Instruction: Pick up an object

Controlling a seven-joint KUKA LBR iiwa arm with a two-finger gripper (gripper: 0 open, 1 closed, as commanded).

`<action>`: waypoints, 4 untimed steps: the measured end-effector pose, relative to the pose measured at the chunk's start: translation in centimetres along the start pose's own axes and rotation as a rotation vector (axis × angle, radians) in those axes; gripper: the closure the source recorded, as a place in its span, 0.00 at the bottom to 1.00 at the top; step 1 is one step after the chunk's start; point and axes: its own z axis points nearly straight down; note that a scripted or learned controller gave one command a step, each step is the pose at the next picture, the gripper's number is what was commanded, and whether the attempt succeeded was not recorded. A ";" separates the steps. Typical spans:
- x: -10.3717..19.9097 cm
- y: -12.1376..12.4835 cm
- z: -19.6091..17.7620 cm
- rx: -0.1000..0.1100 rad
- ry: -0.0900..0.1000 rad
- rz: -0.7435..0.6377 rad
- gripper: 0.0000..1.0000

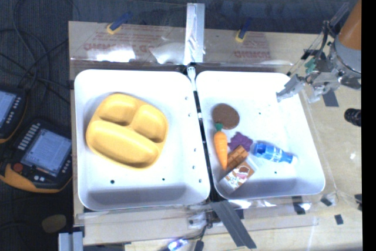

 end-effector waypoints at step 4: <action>5.5 -5.7 16.3 -0.018 -0.014 -0.488 0.00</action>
